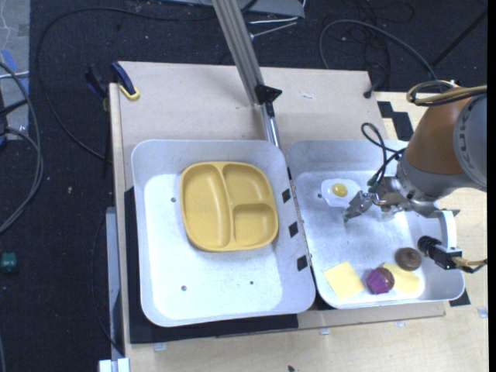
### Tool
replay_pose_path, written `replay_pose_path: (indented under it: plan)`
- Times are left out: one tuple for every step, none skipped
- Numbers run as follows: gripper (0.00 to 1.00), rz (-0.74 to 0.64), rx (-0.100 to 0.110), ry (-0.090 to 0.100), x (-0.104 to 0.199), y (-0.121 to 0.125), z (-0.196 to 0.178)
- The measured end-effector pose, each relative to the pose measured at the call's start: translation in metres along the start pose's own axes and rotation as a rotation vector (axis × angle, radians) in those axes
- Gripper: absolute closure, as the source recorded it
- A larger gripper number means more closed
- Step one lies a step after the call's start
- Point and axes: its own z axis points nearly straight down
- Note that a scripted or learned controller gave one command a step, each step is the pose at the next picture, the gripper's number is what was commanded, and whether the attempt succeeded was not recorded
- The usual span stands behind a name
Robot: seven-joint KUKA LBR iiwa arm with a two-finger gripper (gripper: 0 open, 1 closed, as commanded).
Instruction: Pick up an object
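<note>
From my station I see the jaws (358, 208) low over the right bin (310, 157), pointing toward the view's left; from this slant I cannot tell how they are set, and nothing shows between them. The nearest thing to pick is the fried egg toy (338, 191), lying just beside the jaws on their upper left, white with a yellow yolk, near them but I cannot say touching. Below the jaws, toward the bin's near edge, lies a yellow square slice (343, 279). To its right sits a purple object (379, 280), touching a pale yellow piece (408, 283), and just above that a small brown round object (408, 259). All four are well apart from the jaws. Behind the jaws the grey arm (457, 153) with its orange band comes in from the right.

Farther left, the left bin (155, 285) carries a yellow divided plate (229, 205) with three compartments. Both bins rest on the table (194, 103). I can read no brand, label or writing on anything here.
</note>
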Motion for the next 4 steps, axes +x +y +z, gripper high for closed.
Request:
replay_pose_path:
  plan:
    - [0.0,-0.001,-0.007,-0.003,0.0,0.001,0.013]
    - [1.0,0.0,-0.012,-0.004,-0.001,0.002,0.001]
    - [1.0,-0.004,-0.012,-0.003,0.003,0.01,-0.045]
    - [1.0,-0.003,-0.012,-0.004,-0.003,0.012,-0.09]
